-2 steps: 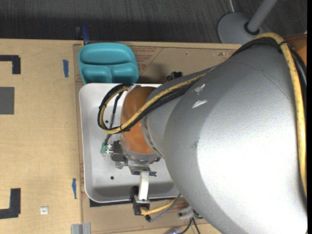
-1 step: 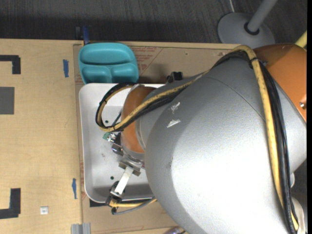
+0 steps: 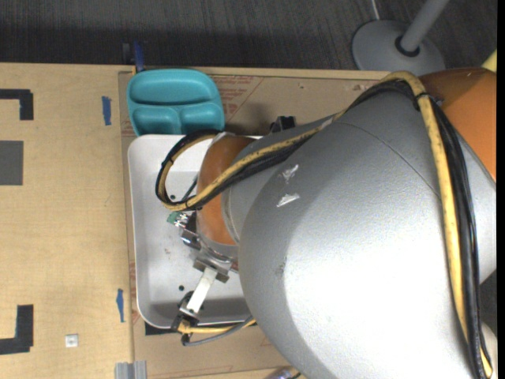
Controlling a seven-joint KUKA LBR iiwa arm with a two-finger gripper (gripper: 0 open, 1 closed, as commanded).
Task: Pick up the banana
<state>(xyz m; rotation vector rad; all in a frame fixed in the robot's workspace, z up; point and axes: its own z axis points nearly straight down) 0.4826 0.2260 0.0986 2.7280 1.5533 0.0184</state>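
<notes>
Low in the shallow white plastic bin [image 3: 146, 212], the hand [image 3: 193, 294], its grip state untellable, risked closing on nothing, no banana lying visibly beneath it.

Illumination is even, diffuse and moderately bright, coming from above. The large grey metal arm housing [image 3: 371, 243] carries a broad soft highlight across its rounded top and small specular glints near its left edge. It casts a dim shadow into the shallow white plastic bin [image 3: 146, 235], darkest along the bin's right side. The dark grey carpet floor [image 3: 197, 14] is underexposed, with a dark shadow band along the tan cardboard bench top [image 3: 63, 212]. Focus is slightly soft overall; the arm housing, nearest the lens, is least sharp. Fine grain is visible.
</notes>
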